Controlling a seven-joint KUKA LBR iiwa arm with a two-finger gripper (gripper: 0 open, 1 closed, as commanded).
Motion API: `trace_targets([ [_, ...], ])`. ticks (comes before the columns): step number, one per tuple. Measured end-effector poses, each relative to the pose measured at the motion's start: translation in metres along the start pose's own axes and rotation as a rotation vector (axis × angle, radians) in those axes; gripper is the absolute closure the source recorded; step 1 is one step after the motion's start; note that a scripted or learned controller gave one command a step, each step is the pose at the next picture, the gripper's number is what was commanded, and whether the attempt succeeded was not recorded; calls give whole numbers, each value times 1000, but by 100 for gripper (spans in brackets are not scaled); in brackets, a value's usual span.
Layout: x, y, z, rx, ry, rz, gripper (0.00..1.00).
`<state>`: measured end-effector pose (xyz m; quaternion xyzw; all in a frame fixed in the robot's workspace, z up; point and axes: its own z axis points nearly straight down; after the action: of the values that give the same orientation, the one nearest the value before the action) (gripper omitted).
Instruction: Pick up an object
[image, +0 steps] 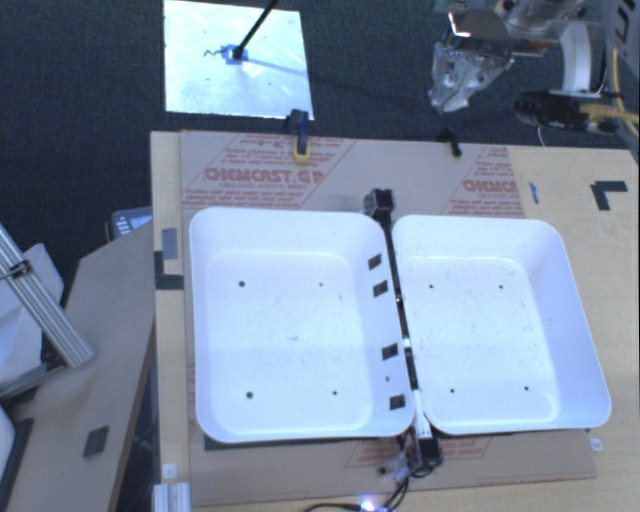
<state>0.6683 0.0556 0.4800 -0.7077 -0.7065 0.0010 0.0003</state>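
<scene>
Far left: slanted aluminium rail (35, 305) over the edge of a grey side table (95, 340).

Top left, on dark carpet: shiny metal sheet (235, 60), with a small blue piece and a thin dark rod on it.

Centre: tan bench board (170, 400) with red "CHEMCAST GP" print. Carries a yellow-and-blue clamp (299, 140) at its far edge, just behind the left bin.

Left bin (200, 300): shallow, white, rounded corners. Floor shows a few small dark dots and faint specks.

Seam between the bins: touching along their inner rims, with a row of black tabs (385, 320) and a black fitting at the far end. Tangle of cables (405, 465) at the near end.

Right bin (585, 340): same shape and colour, floor more heavily speckled, again with small dark dots.

Top right: gripper (460, 85) raised well above and behind the right bin, over the carpet, pale and blurred. Open or closed: cannot tell. Holding anything: cannot tell.

Object to pick: cannot tell where it is or how it looks; nothing distinct enough to name at this resolution.

Far right: black L-shaped mark (607, 192) on the board.
</scene>
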Motion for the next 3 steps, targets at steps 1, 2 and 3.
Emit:
trace_targets([
  [1,7,0,-59,-10,2,-6,100],
  [2,-41,0,28,4,-1,1,100],
  [3,-20,-43,148,10,2,-3,100],
])
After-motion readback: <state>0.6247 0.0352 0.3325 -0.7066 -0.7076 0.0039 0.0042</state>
